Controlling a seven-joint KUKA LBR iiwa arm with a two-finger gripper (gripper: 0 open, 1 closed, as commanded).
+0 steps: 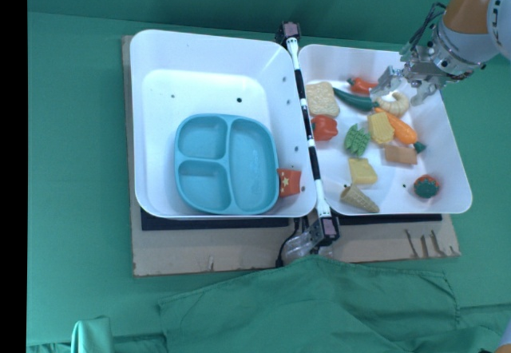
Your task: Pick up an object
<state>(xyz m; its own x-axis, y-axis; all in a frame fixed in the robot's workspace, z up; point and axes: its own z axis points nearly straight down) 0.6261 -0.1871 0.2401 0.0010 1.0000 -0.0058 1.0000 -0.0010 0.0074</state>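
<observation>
The gripper [405,91] hangs spread over the small cream-coloured toy garlic bulb [394,103] at the right white bin's [449,153] far side. Just near of it, the orange plastic carrot [402,128] lies with its long axis slanting far-left to near-right, green tip pointing near-right.

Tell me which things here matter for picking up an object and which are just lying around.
Part of the job:
gripper
cream toy under it
other toy foods in the right bin, e.g. carrot, green pepper, red pepper

Just lying about:
blue divided plate
left bin
red packet
</observation>
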